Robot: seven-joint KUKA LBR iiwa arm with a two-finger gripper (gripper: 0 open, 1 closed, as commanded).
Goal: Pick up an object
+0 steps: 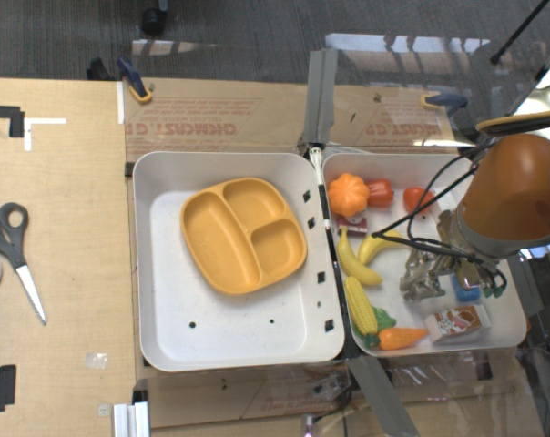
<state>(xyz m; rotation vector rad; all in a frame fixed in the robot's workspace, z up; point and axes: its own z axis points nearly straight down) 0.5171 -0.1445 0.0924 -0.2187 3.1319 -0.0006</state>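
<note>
My gripper (pixel 423 282) hangs low inside the right bin (pixel 398 164), below the orange band of the arm (pixel 516 189). Its metal fingers point down over the bin floor, right of a yellow banana (pixel 352 260) and above an orange carrot (pixel 402 338). Nothing shows between the fingers. A corn cob (pixel 361 306) lies at the bin's left side. A small blue object (pixel 467 290) sits just right of the gripper, and a white and red packet (pixel 457 323) lies below it. An orange pumpkin (pixel 348 194) and red items (pixel 379 192) lie at the far end.
The left bin (pixel 166 335) holds a yellow divided plate (pixel 243 233). Scissors (pixel 15 253) lie on the wooden bench at far left. Cardboard lies behind the bins. Black cables run from the arm across the right bin.
</note>
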